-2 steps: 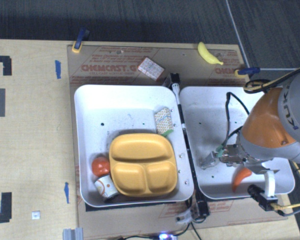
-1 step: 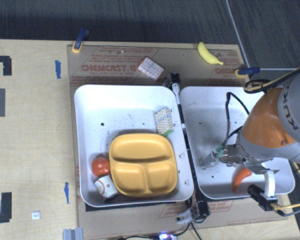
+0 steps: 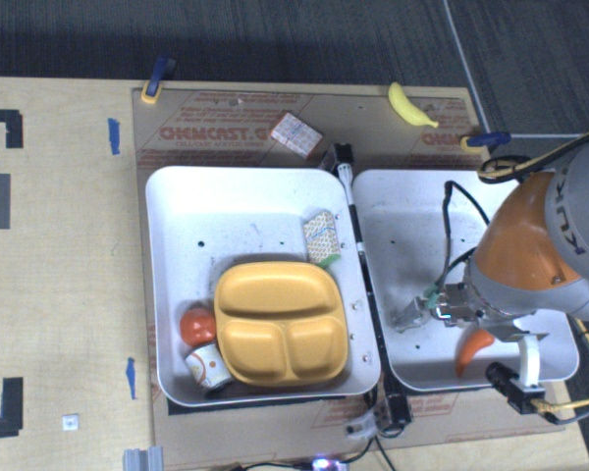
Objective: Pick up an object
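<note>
My gripper (image 3: pixel 409 314) is low inside the right bin (image 3: pixel 402 204), near its middle, pointing left from the grey and orange arm (image 3: pixel 530 248). An orange carrot-like piece (image 3: pixel 473 349) lies on the bin floor just right of and below the gripper, partly under the wrist. I see nothing held in the gripper. The left bin (image 3: pixel 177 214) contains a yellow divided tray (image 3: pixel 280 322), a red ball (image 3: pixel 196 326), a small white and orange can (image 3: pixel 207 366) and a patterned packet (image 3: pixel 321 236).
A yellow banana (image 3: pixel 410 106) and a small patterned box (image 3: pixel 295 133) lie on the cardboard behind the bins. A black rail (image 3: pixel 358 253) separates the two bins. Cables (image 3: pixel 452 214) run from the arm across the right bin.
</note>
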Motion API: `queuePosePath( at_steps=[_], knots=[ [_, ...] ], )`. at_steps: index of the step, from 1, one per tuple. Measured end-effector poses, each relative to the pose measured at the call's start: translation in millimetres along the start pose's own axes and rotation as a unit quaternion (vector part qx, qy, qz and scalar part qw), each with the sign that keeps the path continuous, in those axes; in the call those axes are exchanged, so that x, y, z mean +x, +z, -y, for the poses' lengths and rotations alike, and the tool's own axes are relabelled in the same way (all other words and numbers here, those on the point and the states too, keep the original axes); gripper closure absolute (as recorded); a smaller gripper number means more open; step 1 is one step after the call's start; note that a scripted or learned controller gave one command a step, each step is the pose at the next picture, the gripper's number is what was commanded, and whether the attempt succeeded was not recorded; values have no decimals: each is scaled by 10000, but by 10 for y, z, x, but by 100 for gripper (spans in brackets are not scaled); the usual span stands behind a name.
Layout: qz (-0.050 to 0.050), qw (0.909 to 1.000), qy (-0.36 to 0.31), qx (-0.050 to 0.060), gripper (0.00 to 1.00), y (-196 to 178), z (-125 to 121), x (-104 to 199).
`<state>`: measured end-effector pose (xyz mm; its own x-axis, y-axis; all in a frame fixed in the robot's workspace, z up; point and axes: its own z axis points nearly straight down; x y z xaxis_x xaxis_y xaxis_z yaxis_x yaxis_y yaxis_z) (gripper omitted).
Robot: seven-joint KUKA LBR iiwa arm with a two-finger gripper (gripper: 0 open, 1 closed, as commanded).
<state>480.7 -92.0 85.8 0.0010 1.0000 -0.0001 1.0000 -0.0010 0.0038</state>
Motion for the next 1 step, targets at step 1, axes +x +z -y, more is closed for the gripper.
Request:
queuePosePath(
  at_steps=[1],
  knots=[
    [0, 10000, 0, -1, 0, 0, 0, -2]
  ],
)
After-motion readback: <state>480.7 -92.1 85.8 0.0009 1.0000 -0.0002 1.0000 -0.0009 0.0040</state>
